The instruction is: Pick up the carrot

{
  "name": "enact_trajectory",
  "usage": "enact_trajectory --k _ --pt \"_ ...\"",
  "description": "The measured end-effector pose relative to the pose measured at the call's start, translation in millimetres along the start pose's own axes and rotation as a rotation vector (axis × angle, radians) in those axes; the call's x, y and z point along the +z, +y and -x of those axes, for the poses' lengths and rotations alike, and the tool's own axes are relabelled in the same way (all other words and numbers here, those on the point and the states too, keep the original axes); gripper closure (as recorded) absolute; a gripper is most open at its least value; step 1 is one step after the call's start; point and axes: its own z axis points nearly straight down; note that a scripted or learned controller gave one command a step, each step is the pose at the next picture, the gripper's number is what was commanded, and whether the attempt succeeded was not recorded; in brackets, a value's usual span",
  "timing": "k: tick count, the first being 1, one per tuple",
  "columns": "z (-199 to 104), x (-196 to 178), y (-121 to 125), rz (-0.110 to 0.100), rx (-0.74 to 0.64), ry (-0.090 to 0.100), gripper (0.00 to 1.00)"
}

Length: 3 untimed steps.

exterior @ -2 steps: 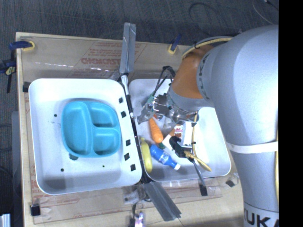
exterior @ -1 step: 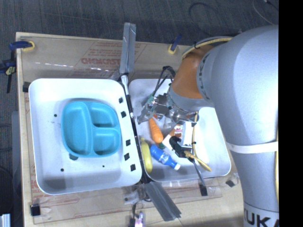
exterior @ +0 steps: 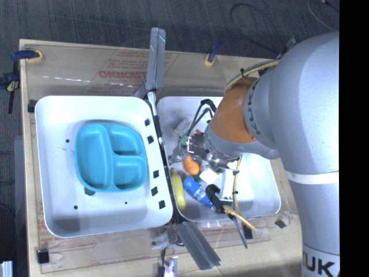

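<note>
Camera view: arm (exterior: 300,114) reaches in from the right, with its orange band (exterior: 230,117) over the right bin (exterior: 262,196). The gripper (exterior: 191,156) is low in that bin's left half, close to the wall shared with the left bin (exterior: 52,212).

The carrot (exterior: 192,166) is a short orange piece directly at the gripper's tip, on the side toward the view's bottom edge. It reads as touching or just beside the tip. From this angle one can't tell whether it sits inside the grasp or only in front of it. The wrist body hides the opening, so how far open the gripper is can't be told either. No confirmed hold.

- A blue item (exterior: 196,189) is just past the carrot, farther from the gripper and near or touching it.
- A yellow item (exterior: 179,195) is down-left of the gripper, against the bin's left wall.
- A blue tray (exterior: 112,154) is well off to the gripper's left, in the other bin, and isn't involved.
- Both bins sit on the surface (exterior: 86,65).

Progress, as a judgement: the approach looks done, with the gripper at the carrot and down at bin level. Still to do are a confirmed grasp on the carrot and a lift clear of the bin. The carrot looks to be resting on the bin floor, so no lift yet. There is clutter risk, since the blue item is tight against the carrot and could get caught in the closure.
</note>
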Motion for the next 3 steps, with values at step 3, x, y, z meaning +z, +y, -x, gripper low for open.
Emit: enact_trajectory --k 3 --pt "12 -4 2 0.011 0.117 0.001 0.0"
